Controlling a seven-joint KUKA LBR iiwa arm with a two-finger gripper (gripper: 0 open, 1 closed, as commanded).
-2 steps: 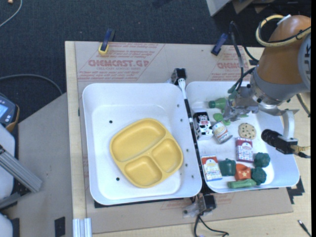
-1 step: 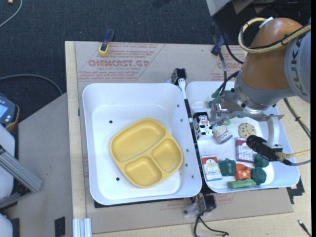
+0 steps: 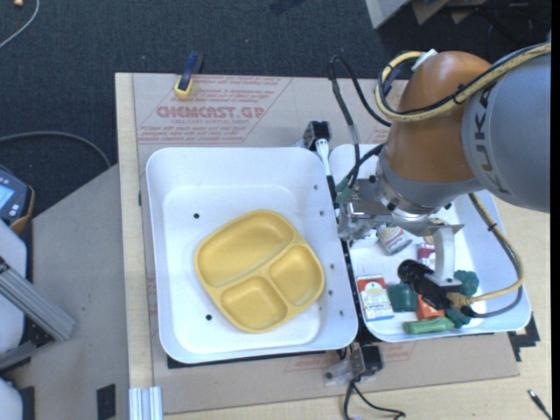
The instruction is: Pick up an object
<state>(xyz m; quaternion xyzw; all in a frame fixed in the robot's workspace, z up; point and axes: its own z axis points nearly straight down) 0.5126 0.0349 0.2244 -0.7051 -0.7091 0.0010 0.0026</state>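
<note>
Yellow divided plate (image 3: 259,269) in white bin (image 3: 175,191); orange-banded grey arm (image 3: 455,129).

Two bins sit side by side on the bench (image 3: 219,112). A divided tray (image 3: 259,269) lies in the left bin (image 3: 175,191). Small objects (image 3: 420,304) crowd the near end of the right bin (image 3: 499,261), beneath the arm (image 3: 446,138)

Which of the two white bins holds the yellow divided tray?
The left white bin: the yellow three-compartment plastic tray lies in it, while the right white bin holds small mixed items.
</note>
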